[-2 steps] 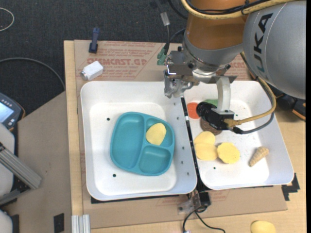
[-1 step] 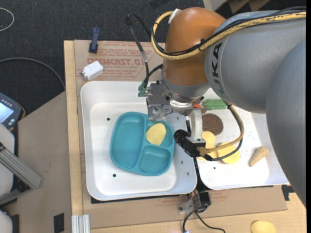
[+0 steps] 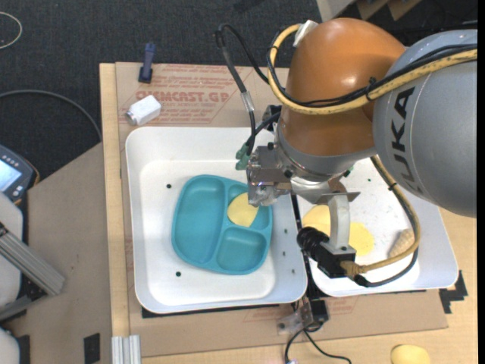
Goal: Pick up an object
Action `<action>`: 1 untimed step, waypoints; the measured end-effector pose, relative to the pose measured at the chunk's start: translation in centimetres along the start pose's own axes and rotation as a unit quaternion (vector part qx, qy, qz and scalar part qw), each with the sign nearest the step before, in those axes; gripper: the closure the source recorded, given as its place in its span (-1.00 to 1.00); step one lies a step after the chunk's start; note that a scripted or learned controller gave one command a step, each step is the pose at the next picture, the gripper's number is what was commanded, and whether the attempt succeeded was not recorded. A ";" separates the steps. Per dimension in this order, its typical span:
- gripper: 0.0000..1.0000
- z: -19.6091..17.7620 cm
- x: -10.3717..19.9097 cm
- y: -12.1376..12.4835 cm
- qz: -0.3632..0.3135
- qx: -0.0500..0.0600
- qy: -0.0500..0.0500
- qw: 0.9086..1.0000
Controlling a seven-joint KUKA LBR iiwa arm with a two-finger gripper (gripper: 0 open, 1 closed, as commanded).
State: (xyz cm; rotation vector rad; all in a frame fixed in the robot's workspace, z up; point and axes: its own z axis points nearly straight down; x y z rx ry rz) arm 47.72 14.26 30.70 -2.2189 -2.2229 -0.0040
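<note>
Your gripper [image 3: 261, 196] is down over the left bin [image 3: 151, 203], right at the edge of the teal divided plate [image 3: 208, 226], just above a yellow round piece [image 3: 242, 212] sitting in the plate's right compartment. Can't tell what state the tool is in. Another yellow thing [image 3: 362, 240] lies in the right bin [image 3: 432, 264].

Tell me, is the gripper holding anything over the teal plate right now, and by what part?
Cannot be told. The gripper is low over the teal plate, right above the yellow piece in it, but the wrist hides any contact.
</note>
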 end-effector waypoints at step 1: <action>1.00 2.7 0.1 2.3 0.002 0.003 -0.002 1.000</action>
